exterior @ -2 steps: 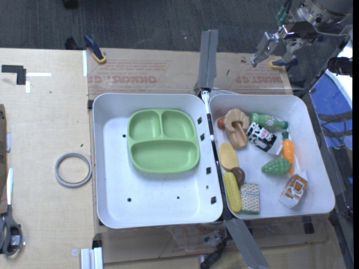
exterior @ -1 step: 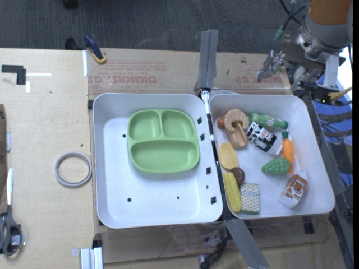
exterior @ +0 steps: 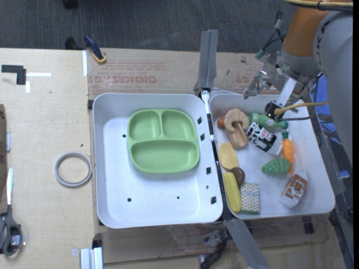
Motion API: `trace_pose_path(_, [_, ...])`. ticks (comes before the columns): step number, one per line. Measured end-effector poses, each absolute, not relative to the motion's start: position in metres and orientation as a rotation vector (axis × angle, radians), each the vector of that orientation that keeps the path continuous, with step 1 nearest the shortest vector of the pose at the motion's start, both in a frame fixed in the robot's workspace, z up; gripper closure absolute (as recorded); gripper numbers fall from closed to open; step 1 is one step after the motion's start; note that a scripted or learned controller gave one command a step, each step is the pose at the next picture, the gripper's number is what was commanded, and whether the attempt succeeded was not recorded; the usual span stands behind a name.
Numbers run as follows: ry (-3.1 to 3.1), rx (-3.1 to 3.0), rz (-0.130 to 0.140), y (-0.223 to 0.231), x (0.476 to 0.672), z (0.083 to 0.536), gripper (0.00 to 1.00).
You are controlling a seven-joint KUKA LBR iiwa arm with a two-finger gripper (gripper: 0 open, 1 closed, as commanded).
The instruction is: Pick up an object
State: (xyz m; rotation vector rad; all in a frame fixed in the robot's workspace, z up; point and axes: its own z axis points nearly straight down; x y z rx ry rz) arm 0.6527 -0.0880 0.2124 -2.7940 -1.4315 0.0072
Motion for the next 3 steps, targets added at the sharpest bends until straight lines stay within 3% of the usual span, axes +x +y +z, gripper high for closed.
trace_pose_path(1, [-1.691,-2.647,0.004,-0.121,0.658,0.092,0.00])
trace_pose_path(2, [-2.136,-2.305,0.000,-0.108,0.659,0.141,0.00])
trace_pose_path(3, [-2.141,-2.325,-0.023,-0.129,0.666,0.108,0.00])
